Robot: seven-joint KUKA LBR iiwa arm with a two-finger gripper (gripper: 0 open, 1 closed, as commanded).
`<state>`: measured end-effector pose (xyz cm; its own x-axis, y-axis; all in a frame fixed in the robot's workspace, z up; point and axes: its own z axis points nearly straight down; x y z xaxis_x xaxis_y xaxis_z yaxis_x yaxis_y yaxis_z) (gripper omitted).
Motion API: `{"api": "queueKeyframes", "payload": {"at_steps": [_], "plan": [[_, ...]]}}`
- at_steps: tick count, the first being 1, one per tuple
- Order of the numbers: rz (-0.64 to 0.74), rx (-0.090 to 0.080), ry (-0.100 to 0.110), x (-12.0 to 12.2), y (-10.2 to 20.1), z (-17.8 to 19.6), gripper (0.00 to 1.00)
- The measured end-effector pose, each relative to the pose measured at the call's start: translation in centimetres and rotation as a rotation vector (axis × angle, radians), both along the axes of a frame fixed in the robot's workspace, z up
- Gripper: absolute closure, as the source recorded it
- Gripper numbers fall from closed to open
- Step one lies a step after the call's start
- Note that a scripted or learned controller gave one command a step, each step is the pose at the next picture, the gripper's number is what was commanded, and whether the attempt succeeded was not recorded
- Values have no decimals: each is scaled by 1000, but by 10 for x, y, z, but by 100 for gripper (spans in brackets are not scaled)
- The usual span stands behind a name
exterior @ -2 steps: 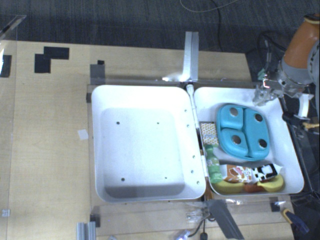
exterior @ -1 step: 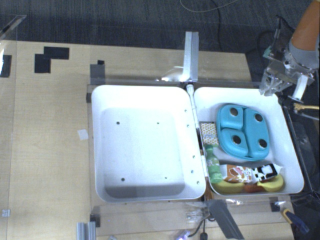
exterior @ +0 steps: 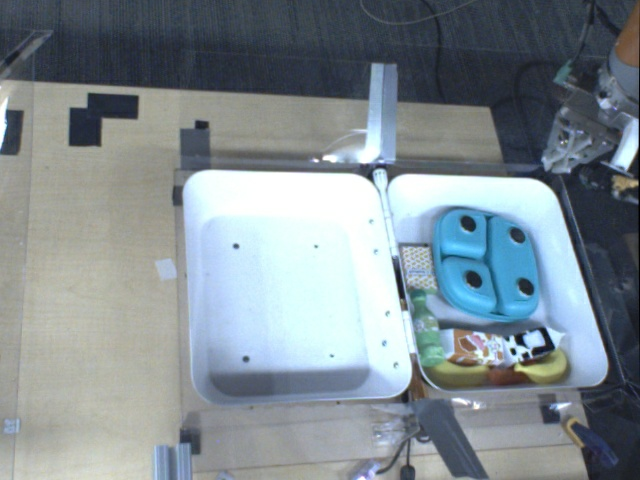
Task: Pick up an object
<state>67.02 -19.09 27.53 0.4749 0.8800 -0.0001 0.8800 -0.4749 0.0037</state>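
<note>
— Where is your hand right now?

— My hand [exterior: 578, 146] hangs up at the far right, outside the right bin [exterior: 570, 230], past its far right corner. It is over the dark area beside the bench [exterior: 90, 298], well apart from everything in the bins.

— Is it open? Holding anything?

— How wide it stands I cannot tell; from above it is a small pale metal cluster. I see nothing in its grip.

— And the things you could pick up?

— All in the right bin. A blue moulded tray [exterior: 487, 262] with four round hollows lies tilted in the middle, taking up much of the floor. Just beside its left edge, against the wall shared with the left bin [exterior: 280, 288], sits a small patterned packet [exterior: 416, 261]. Below that, a green bottle [exterior: 427, 328] lies along the same wall. Across the near end rests a colourful pouch [exterior: 492, 348] with a black and white end, touching a yellow, banana-like thing [exterior: 540, 370] pressed against the near wall.

— And the left bin?

— White floor, a few small dark dots on it.
</note>
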Motion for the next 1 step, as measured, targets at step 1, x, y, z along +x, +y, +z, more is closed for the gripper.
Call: {"api": "queueKeyframes", "payload": {"at_steps": [1], "plan": [[323, 0, 2, 0, -3, -32, 100]]}}
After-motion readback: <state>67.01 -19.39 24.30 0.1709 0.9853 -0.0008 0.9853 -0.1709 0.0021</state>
